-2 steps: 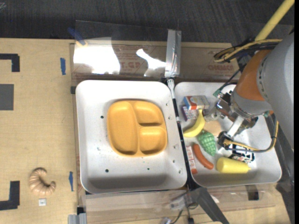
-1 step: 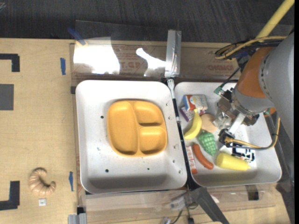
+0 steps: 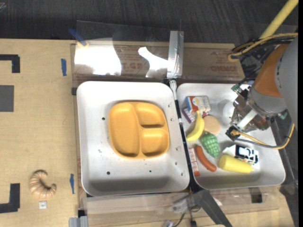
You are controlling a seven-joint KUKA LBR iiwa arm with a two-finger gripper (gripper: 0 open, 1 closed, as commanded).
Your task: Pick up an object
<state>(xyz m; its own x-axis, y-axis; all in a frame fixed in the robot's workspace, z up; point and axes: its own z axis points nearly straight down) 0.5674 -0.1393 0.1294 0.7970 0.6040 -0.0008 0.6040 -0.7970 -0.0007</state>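
Note:
The right bin (image 3: 277,171) holds several toy foods. A small white carton with red and blue print (image 3: 197,105) lies at its far left. Just below it are a yellow banana (image 3: 196,129) and a tan round bun (image 3: 212,125). A green vegetable (image 3: 210,144), a red sausage (image 3: 205,159) and a yellow corn-like piece (image 3: 235,164) lie toward the near side. A small black and white thing (image 3: 246,153) sits by the yellow piece. My gripper (image 3: 240,118) hangs low over the right middle of this bin, to the right of the bun and apart from it.
The left bin (image 3: 90,103) carries a yellow divided plate (image 3: 139,128). A tan croissant (image 3: 42,184) lies on the bench at the near left. A metal post (image 3: 175,53) stands behind the divider between the bins. The arm (image 3: 277,82) comes in from the right.

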